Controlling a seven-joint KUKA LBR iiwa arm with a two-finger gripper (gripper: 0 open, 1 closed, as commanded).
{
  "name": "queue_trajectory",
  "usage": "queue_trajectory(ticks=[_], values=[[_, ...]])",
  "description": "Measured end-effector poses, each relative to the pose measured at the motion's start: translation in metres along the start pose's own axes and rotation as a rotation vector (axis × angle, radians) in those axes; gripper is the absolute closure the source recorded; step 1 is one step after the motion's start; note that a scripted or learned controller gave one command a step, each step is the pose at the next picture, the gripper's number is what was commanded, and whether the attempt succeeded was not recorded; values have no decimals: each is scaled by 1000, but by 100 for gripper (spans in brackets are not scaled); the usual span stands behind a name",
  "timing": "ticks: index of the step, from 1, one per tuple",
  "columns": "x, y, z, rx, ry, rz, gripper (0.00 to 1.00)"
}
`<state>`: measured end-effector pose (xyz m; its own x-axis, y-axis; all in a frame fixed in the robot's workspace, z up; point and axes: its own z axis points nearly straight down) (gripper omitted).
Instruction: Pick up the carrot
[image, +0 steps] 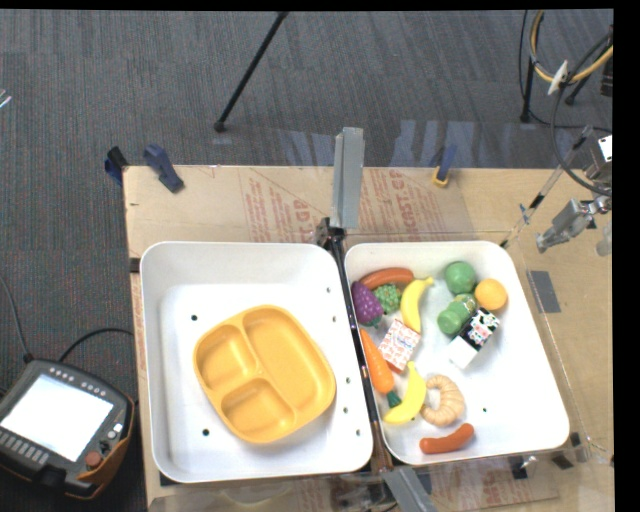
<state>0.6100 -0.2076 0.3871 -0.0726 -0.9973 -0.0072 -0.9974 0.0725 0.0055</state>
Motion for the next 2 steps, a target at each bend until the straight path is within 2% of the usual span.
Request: queue_trajectory(ticks=[1, 2], values=[[-17, -16, 100, -1, -1, -354, 0], [-101, 12, 120, 2, 1, -534, 0]])
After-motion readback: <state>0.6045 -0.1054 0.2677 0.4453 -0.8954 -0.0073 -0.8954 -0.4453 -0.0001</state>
